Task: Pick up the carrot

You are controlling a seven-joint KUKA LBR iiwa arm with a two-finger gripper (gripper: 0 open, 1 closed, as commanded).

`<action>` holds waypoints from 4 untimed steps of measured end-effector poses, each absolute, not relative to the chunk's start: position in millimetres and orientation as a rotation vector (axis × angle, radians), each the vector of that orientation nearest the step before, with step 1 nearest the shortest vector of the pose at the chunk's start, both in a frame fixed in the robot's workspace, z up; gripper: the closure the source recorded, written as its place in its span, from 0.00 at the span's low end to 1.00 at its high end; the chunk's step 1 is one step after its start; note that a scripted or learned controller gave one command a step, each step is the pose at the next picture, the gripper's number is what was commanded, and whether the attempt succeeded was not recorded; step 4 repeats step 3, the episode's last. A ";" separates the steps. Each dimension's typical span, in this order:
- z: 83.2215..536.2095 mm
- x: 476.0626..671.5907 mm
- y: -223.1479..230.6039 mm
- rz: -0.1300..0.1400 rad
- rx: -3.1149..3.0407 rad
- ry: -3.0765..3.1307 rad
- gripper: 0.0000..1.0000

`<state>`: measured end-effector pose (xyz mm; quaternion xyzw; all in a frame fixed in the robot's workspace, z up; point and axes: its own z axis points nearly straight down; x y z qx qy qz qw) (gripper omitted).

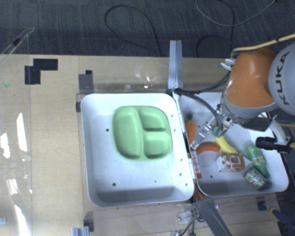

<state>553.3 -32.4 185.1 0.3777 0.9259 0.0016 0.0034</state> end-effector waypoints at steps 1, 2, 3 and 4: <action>187.2 601.9 -8.4 0.005 0.926 2.994 0.00; 185.6 553.6 -48.3 0.003 0.836 3.021 0.00; 185.4 588.9 -31.8 0.005 0.997 2.972 0.00; 185.4 588.9 -31.8 0.005 0.997 2.972 0.00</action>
